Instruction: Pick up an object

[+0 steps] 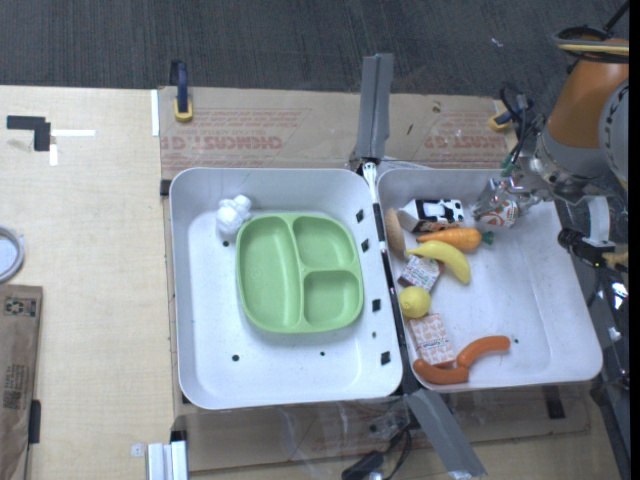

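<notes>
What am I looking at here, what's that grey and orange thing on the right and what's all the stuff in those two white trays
This is one camera fixed above a bench, looking down at a slant. The grey and orange thing is a robot arm reaching in from the right; its gripper is low over the far corner of the right bin. That bin holds toy food: a carrot, a banana, a lemon, a sausage, a black and white carton and a small printed packet. The left bin holds a green divided plate and a small white object. I can't tell whether the gripper holds anything.
</notes>
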Tool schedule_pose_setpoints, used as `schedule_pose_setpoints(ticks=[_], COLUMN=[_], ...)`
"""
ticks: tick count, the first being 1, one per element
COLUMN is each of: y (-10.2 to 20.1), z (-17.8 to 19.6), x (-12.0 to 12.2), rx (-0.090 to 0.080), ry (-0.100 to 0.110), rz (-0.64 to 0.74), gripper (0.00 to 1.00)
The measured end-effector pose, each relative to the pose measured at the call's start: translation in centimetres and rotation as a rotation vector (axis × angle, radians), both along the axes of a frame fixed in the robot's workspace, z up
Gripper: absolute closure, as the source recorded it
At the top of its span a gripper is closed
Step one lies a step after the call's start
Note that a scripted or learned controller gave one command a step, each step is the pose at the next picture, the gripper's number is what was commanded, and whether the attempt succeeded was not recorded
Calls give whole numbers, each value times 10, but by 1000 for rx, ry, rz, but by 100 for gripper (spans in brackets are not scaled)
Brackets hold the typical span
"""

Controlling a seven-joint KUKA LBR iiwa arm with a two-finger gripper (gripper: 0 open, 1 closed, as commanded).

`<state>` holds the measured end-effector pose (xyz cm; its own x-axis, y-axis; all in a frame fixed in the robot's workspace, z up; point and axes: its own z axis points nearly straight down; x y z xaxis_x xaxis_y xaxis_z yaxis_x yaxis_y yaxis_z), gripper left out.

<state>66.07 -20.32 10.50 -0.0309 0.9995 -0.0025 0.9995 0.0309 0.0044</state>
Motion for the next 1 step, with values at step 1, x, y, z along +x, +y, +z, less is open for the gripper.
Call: schedule_pose_setpoints(ticks=[1], y=[46], z=[118], x=[-1], rx=[1], ry=[4], rz=[46], gripper=[100])
